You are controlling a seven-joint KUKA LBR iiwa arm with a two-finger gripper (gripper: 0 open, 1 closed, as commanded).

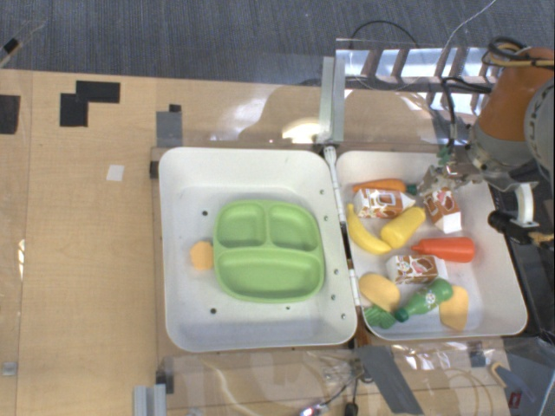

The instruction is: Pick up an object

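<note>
So the grey arm's two-finger gripper sits over the far right part of the right white bin. Honestly can't tell what the claw is doing, it's too small and cluttered there.

Just below it is a small red-and-white carton, tilted, long axis running diagonally from upper left to lower right. Nearby: an orange plastic carrot lying left-right, a yellow banana, a yellow squeeze bottle and a green bottle pointing up-right.

The left white bin has a green sectioned plastic tray with a small orange ball touching its left edge.
</note>
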